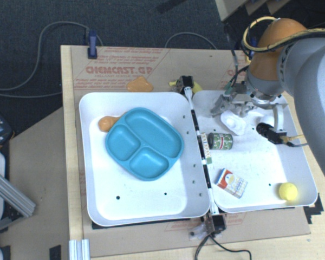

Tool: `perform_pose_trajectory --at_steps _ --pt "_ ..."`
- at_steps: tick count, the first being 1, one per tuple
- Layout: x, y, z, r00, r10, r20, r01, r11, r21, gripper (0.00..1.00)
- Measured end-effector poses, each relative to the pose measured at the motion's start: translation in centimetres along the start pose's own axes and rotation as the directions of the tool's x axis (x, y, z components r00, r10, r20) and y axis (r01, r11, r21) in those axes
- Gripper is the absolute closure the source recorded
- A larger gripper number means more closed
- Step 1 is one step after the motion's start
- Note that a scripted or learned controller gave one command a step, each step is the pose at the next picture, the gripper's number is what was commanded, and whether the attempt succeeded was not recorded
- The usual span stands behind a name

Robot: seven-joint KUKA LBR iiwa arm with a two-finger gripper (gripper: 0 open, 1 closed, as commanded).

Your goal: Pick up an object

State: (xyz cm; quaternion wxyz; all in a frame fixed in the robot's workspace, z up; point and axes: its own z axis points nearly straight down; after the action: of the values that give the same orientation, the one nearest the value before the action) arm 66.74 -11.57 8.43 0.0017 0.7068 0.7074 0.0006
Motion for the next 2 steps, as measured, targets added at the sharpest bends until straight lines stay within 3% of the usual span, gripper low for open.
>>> perform_pose_trajectory --at_steps 1,2 --pt "0.10 0.04 -1.20 1.000 -0.001 0.001 0.001 1.000 -0.002 1.00" --pt "0.11 0.00 -1.11 1.000 -0.002 0.001 0.002 1.000 -0.001 0.00"
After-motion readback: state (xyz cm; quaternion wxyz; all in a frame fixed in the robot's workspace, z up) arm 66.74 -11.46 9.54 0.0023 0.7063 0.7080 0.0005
